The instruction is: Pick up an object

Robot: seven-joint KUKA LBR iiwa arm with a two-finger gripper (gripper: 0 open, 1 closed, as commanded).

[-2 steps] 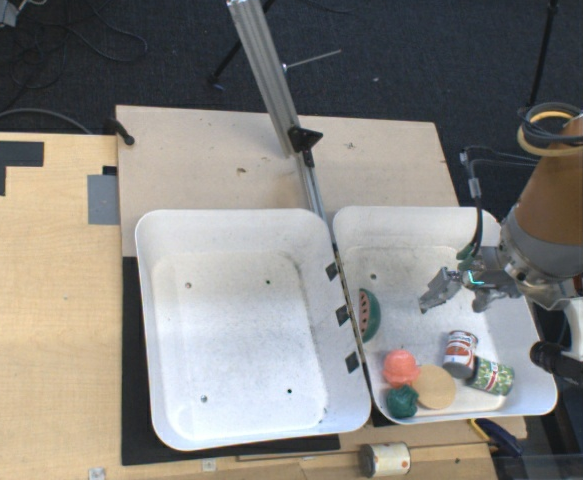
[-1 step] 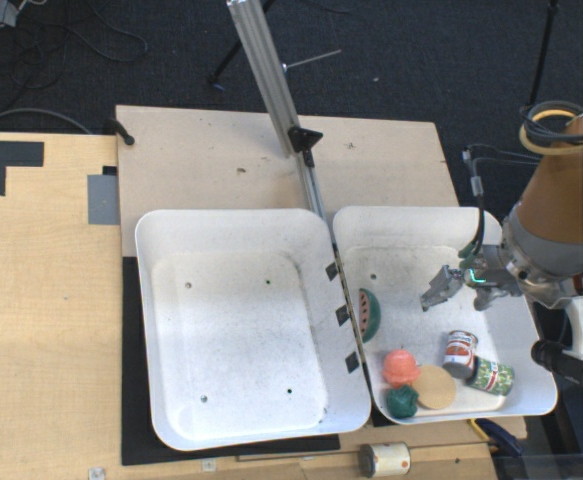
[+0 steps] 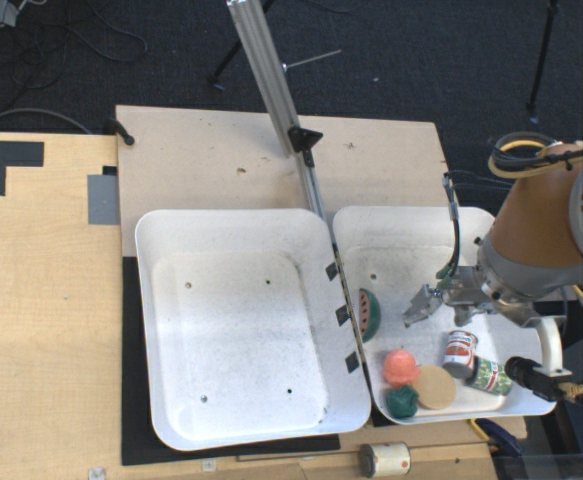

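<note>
Claw (image 3: 423, 306) hangs over the right bin (image 3: 401, 230), above bare floor and apart from every object; how far it is spread cannot be told. Near the bin's front edge lie a can (image 3: 459, 352) with a red-and-white label, writing unreadable, a green bottle (image 3: 491, 377) on its side just beside the can, a tan disc (image 3: 436, 387), a pink ball (image 3: 400, 366) and a dark green lump (image 3: 403, 402). A watermelon slice (image 3: 369, 313) leans against the left wall. Left bin (image 3: 171, 258) adjoins.
</note>
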